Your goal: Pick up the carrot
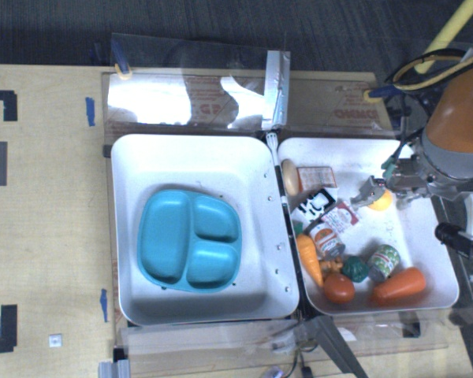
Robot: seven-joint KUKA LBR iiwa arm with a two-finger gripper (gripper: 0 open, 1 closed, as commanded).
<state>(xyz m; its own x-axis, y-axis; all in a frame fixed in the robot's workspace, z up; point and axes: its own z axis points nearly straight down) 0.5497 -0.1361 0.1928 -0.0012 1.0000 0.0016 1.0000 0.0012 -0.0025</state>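
Carrot point(307, 258) lies along the left wall of your right bin point(445, 246), just left of the tomato point(338, 287). Your gripper point(376, 189) hovers up-right of the carrot, above a yellow toy point(382, 201); whether its grasp is wide or narrow, you cannot tell.

A blue divided plate point(191, 239) lies in the left white bin point(134, 172), well to the left of the pincer. In the right bin point(437, 294), a yellow lemon point(382, 201) sits just beside the pincer, a ketchup packet point(331, 228) below-left of it, a small can point(384, 261) and a red tomato point(338, 287) further below.
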